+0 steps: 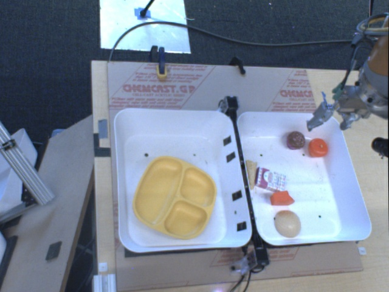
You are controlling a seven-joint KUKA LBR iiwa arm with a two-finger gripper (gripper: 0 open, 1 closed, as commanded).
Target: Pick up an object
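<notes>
Orange ball (318, 147) lies just below open tool (333, 119).

My bench (182, 81) is a brown board with red words. Around it I see dark blue carpet (48, 35). 1 shiny metal sheet (143, 17) lies past it.

Bare floor lies open along the right bin's (355, 193) right side; brown ball (296, 140) and orange ball (318, 147) crowd its far corner.
</notes>
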